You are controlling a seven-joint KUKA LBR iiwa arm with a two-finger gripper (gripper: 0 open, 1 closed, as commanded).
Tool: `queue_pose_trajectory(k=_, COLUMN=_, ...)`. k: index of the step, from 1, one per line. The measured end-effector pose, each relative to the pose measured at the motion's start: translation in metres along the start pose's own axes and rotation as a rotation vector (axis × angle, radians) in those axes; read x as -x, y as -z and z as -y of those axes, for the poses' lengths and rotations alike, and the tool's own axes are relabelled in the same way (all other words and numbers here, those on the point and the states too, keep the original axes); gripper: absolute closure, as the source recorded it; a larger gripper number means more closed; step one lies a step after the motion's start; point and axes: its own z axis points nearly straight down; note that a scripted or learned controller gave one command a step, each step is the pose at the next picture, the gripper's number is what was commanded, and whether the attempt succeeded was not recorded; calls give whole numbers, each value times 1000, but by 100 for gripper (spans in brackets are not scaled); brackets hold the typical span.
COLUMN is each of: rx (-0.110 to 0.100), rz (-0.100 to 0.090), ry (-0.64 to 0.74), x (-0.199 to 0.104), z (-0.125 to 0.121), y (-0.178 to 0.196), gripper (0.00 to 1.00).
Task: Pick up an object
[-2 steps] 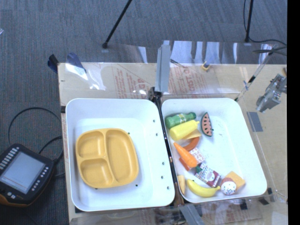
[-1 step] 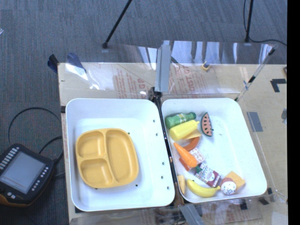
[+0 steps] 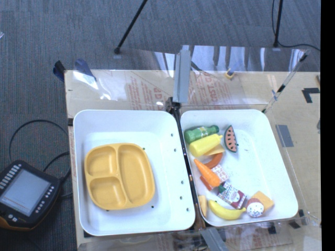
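Observation:
The right bin holds several toy foods along its left and front sides. A green bottle lies at the back, with a yellow block just in front of it and a watermelon slice to their right. An orange carrot lies in the middle, and a small red-and-white packet sits below it. At the front are a banana, a round white-and-red item and an orange wedge.
The left bin carries a yellow three-compartment plate. A grey upright post stands behind the seam between the bins. A teach pendant lies on the floor at the far left. Tripod legs stand behind the bench.

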Motion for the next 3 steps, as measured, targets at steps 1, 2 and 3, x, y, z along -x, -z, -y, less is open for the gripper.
queue_pose_trajectory(k=1, rx=-1, rz=-10, ry=13, x=7, z=-5, y=-11, gripper=100)
queue_pose_trajectory(k=2, rx=0, rz=-3, ry=10, x=9, z=-4, y=0, gripper=100)
queue_pose_trajectory(k=3, rx=-2, rz=-7, ry=-60, x=-13, z=4, y=-10, gripper=100)
